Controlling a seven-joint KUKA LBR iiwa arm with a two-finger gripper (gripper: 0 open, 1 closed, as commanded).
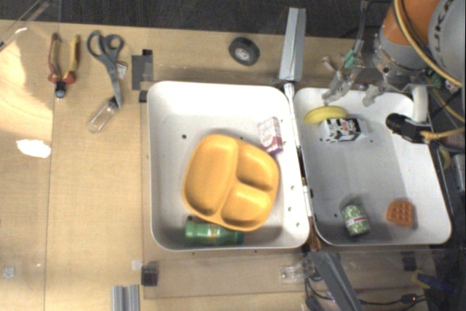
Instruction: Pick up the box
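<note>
The box (270, 134) lies in the left bin (164, 156), pressed near its right wall beside the yellow tray (231, 181) (little room there). The gripper (351, 89) hovers at the right bin's (378, 178) far edge, fingers spread, holding nothing, near the banana (325, 113).

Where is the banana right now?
The banana lies in the right bin, near its top-left corner, just above the small black-and-white carton and below the gripper.

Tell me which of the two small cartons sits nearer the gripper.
The black-and-white carton in the right bin, beside the yellow banana under the gripper; the pink one lies in the left bin.
</note>
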